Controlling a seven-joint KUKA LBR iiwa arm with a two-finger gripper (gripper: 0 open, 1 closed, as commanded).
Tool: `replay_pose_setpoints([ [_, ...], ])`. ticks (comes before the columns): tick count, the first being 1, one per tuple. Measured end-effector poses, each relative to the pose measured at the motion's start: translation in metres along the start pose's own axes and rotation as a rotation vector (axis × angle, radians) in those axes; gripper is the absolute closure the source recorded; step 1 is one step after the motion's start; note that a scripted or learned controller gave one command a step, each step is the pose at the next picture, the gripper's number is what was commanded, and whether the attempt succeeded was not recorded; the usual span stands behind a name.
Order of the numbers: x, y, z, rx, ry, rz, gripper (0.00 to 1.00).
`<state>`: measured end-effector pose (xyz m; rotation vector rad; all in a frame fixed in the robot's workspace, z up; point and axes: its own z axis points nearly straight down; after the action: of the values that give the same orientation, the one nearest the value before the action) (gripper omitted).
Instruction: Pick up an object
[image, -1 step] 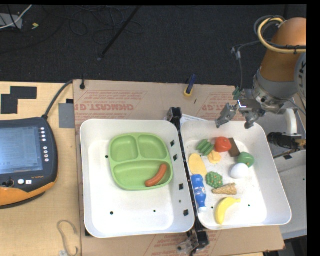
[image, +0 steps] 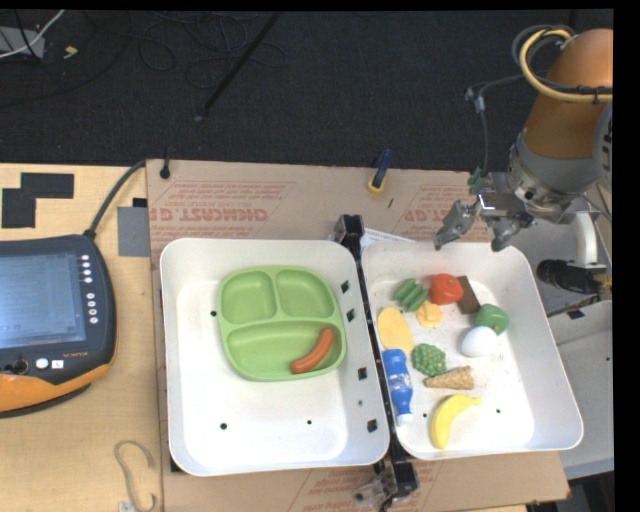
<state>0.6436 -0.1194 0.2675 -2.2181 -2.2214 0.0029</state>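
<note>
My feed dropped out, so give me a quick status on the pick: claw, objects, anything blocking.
Claw open, above right bin's far rim, holding nothing. Toy foods loose in right bin, untouched. Sausage on green tray, left bin. Nothing blocking.

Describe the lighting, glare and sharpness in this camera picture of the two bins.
Camera view: even, bright light, soft shadows; the right bin nearly washes out to white, the white egg barely stands out; the tool and small toys look slightly soft; the dark background shows little detail.

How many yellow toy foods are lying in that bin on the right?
3 clearly yellow: a banana near the front edge, an oval piece by the divider, and a small chunk below the red piece. Others may be hidden underneath.
</note>
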Motion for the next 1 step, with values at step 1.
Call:
replay_pose_setpoints([
  [1,0.0055,-0.0076,0.0617,0.006,0.001,-0.001,0.00],
])
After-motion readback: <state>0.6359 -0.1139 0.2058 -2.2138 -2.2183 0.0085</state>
